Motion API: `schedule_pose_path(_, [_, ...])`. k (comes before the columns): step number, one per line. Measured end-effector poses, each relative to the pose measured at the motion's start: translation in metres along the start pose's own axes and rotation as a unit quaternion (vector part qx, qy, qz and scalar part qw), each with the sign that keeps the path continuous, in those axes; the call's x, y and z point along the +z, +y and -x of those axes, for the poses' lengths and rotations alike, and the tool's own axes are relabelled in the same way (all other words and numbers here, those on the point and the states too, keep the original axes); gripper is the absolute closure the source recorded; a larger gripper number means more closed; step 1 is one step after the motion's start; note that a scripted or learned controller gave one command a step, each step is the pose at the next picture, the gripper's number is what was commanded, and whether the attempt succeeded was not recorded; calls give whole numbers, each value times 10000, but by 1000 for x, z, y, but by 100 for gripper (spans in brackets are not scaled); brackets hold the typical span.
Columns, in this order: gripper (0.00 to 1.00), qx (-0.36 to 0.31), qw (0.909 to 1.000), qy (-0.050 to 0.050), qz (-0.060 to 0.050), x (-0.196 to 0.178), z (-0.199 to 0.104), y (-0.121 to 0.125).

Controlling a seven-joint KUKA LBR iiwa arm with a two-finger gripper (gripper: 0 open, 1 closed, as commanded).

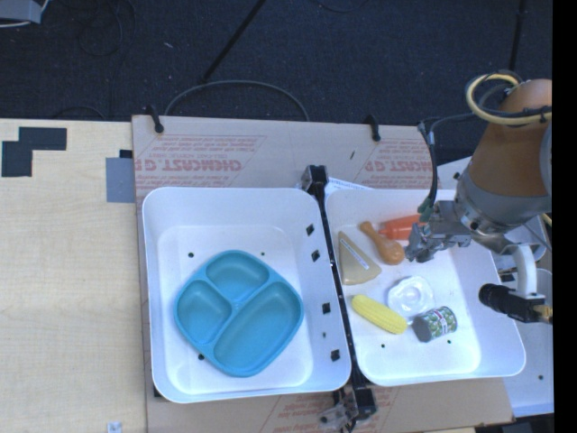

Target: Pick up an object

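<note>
Hovering low in the right bin, the hand point(422, 246), its grip unreadable, sits just right of a likely light, rigid toy drumstick point(382, 243), best pinched across its narrow shaft.

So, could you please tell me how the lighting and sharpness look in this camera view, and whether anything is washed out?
In the camera view, lighting is even and soft; the right bin glares bright, nearly swallowing the clear white lid; the blue plate reads cleanly; the gripper is dark and slightly soft, so fine detail there is lost; the floor behind is dim.
</note>
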State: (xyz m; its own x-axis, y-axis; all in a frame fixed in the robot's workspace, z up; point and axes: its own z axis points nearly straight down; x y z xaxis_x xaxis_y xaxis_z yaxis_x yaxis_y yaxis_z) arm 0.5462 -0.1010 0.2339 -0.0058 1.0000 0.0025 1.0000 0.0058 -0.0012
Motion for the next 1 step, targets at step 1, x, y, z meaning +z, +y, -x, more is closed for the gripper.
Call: schedule_pose_path(1, [100,13,10000,-4,-19,11,-49,11])
